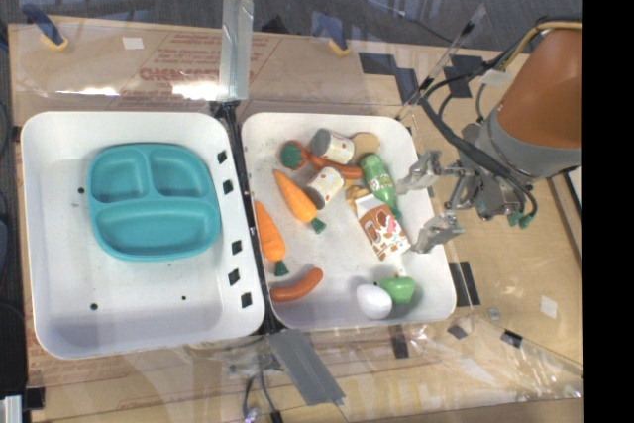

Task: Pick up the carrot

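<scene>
While the claw [428,205] hangs over the right rim of the right bin [260,140], its two metal fingers stand wide apart with nothing between them, one finger [420,169] toward the bin's far side and the other near its front. Left of the claw, well apart from it, a carrot [296,197] lies on the bin floor: a short orange cone of smooth, glossy plastic, thick at the end nearer the claw, where a dark green stub caps it, and tapering away to a blunt tip. A second carrot [268,235], longer and slimmer, leans against the bin's left wall, farther still from the claw. Just beside the claw lie a flat printed carton [381,226] and a green bottle [377,177]; below it sit a white egg [373,301] and a green pear-like piece [400,289]. A reddish sausage [297,284] curves along the front. Beyond, the left bin [59,312] holds a teal three-part tray [152,199] of matte plastic.
</scene>
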Controlling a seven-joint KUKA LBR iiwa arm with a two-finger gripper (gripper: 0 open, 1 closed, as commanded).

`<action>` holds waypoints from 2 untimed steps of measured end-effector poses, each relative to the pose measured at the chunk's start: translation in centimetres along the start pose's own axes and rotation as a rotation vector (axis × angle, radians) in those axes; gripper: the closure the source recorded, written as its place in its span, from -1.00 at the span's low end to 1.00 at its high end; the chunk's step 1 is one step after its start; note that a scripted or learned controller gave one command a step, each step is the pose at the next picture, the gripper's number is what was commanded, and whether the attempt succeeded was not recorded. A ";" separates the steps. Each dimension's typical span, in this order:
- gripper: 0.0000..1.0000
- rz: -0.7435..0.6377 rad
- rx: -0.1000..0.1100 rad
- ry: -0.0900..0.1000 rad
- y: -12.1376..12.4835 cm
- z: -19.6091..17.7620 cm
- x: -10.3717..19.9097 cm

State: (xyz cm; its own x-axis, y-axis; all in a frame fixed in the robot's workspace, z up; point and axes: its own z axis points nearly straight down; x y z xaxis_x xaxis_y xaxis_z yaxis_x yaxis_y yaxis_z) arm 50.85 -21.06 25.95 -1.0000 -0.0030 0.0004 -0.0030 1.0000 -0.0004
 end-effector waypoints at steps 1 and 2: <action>-1.00 0.206 -0.004 0.009 3.1 14.0 0.6; -1.00 0.262 -0.002 0.000 6.4 16.8 -3.6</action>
State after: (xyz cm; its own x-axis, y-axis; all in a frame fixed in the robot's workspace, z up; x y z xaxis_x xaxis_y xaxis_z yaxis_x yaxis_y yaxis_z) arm 54.46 -14.65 9.10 -0.9668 0.2556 0.0009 0.2556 0.9668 0.0015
